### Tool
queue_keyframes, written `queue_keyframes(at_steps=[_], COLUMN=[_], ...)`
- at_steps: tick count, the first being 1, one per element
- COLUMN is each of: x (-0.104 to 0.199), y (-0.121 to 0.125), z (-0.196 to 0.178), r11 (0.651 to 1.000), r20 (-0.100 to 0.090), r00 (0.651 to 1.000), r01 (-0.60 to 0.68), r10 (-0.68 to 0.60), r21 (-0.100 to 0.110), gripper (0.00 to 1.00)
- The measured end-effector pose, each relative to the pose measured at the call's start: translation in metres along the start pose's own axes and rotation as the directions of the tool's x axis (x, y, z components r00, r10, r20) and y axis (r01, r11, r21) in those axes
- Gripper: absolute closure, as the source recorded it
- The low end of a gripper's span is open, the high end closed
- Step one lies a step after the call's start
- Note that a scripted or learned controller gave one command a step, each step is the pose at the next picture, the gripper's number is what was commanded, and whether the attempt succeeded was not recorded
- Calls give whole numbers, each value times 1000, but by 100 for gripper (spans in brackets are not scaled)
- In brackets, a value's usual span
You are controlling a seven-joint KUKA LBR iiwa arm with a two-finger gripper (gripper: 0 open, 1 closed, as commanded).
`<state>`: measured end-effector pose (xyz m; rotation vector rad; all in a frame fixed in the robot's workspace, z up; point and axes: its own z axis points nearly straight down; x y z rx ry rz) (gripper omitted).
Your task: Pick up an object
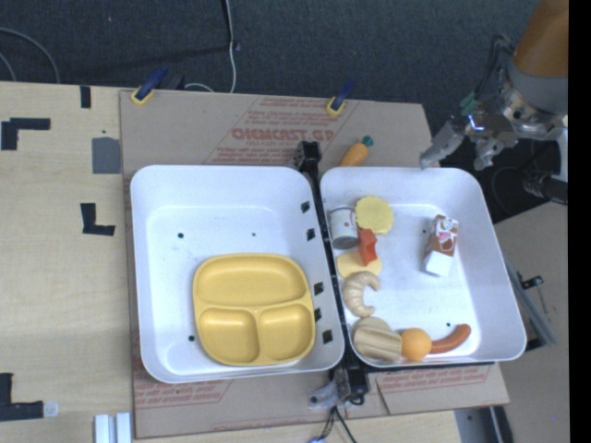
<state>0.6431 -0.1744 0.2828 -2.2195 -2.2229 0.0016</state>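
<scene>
White right bin [480, 275]: your carton [441, 245] lies alone; croissant [360, 289], sausage [450, 340], orange [416, 344] crowd near-left. Gripper [459, 144] (fingers spread, holding nothing) hovers beyond the far rim. Left bin [166, 210]: yellow tray [254, 307].

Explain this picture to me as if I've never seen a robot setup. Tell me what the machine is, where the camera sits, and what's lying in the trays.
One camera looks down at a slant on a bench. The machine is a robot arm reaching in from the right; its hand hangs above the far edge of the right bin, and nothing shows between its fingers. The left bin holds a yellow divided tray. The right bin holds toy food: a croissant, a sausage, an orange ball, a small carton, a can and a yellow round piece. A toy carrot lies outside, behind the bins.
</scene>
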Motion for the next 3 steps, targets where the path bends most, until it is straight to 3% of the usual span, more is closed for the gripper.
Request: queue_keyframes(at_steps=[1, 2, 3], x=[47, 70, 69], y=[22, 13, 14], z=[142, 202, 189], r11=[1000, 1000, 1000], r20=[-5, -1, -1], r00=[1000, 1000, 1000], r01=[3, 1, 1], r10=[-3, -1, -1], r21=[14, 3, 1], gripper=[0, 0, 100])
